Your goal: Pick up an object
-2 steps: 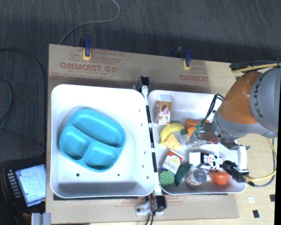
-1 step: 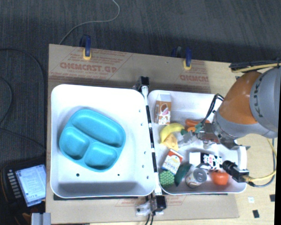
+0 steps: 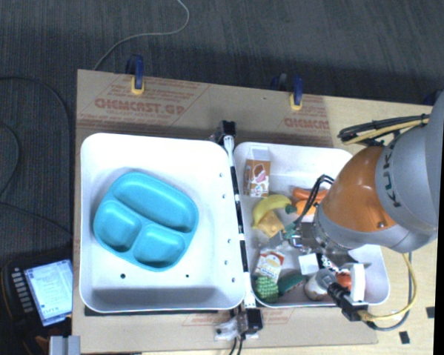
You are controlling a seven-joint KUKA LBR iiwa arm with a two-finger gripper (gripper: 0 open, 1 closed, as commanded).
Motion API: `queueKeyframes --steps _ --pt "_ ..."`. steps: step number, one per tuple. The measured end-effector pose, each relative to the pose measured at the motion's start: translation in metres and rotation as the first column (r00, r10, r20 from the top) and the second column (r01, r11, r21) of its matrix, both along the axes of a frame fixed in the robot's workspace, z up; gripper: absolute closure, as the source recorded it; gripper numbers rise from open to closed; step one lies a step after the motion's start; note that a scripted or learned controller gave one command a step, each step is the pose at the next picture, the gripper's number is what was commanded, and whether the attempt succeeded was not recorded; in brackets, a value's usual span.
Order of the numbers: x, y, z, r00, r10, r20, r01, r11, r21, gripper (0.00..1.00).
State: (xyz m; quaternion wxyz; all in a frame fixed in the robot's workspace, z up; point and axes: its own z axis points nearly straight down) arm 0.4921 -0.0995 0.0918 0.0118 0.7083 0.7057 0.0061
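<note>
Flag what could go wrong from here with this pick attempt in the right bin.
1. Clutter: the yellow toy banana, small printed carton, green knobbly toy and orange piece lie packed together in the right white bin, so a grasp could catch two things or nudge neighbours.
2. Occlusion: the grey arm with its orange band covers much of that bin, so the target and the grasp can't be checked.
3. The items near the bin's left wall leave little finger room.

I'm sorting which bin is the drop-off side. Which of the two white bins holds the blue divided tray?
The left bin: the blue divided tray lies alone there, while the right bin holds small items under the arm.
</note>
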Motion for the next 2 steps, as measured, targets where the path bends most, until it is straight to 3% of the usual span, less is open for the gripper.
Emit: queueKeyframes --steps 1,2 --pt "0.003 0.002 0.013 1.000 0.003 0.002 -0.003 1.000 0.007 1.00" --pt "0.065 0.089 0.134 1.000 0.006 -0.024 -0.006 1.000 0.008 1.00"
